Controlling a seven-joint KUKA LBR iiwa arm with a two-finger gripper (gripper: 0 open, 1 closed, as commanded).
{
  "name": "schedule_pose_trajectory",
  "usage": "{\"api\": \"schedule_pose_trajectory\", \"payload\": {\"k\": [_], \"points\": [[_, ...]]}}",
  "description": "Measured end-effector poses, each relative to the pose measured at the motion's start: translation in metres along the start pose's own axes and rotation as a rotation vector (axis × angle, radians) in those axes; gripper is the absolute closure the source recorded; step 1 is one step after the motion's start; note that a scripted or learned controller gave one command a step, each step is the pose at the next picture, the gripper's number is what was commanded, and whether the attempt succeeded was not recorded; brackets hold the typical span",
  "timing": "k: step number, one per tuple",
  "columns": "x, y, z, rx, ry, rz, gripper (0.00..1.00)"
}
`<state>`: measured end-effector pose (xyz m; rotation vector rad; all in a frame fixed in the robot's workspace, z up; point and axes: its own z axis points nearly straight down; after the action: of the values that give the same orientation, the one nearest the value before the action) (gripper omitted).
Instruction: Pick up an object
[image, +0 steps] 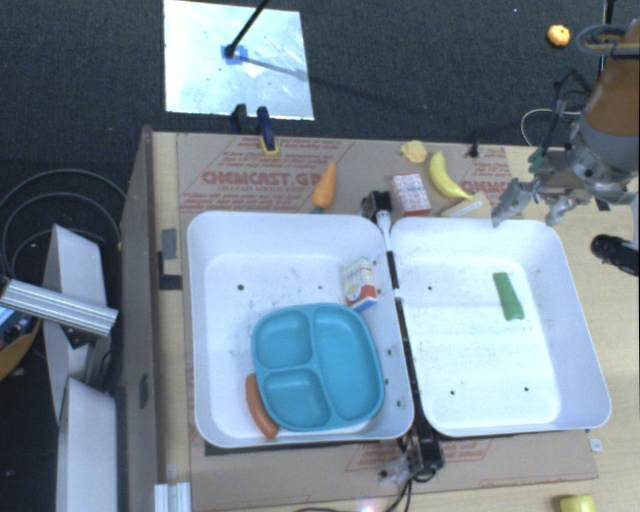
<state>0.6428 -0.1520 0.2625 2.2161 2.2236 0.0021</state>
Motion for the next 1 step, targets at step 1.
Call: {"api": "schedule_pose_trajectory", "payload": {"k": [1], "points": [[-0.0506, 0.0004, 0.0878, 0.002, -0.001, 0.004, 0.00]]}}
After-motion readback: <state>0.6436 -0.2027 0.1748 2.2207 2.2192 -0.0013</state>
